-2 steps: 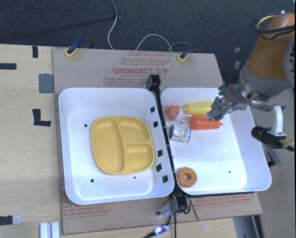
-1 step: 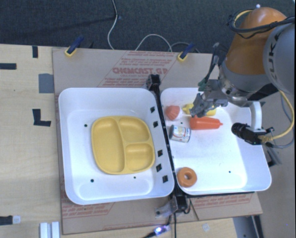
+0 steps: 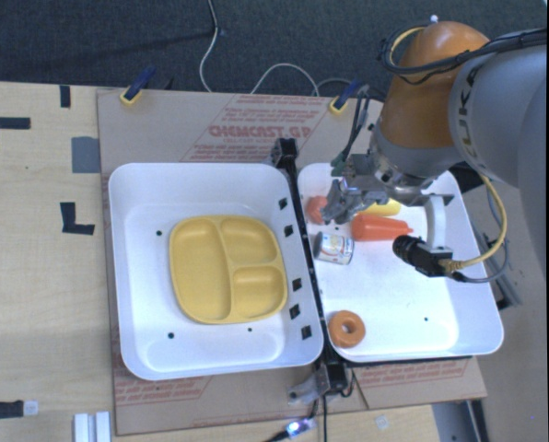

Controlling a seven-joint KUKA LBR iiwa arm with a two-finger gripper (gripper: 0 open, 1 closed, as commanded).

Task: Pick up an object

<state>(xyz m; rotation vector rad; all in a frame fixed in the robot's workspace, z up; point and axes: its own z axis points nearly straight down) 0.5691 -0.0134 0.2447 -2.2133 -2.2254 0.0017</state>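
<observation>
The fingers (image 3: 337,206) point down into the right bin (image 3: 459,331), near its left wall; I cannot tell if they are spread or pressed together. Just at 6 o'clock from them lies a small can (image 3: 334,247). An orange carrot toy (image 3: 380,227) lies at 3 o'clock, close beside. A brown donut (image 3: 347,328) rests further at 6 o'clock. The left bin (image 3: 136,201) holds a yellow divided plate (image 3: 227,268). Both bins stand on the table (image 3: 35,247).
</observation>
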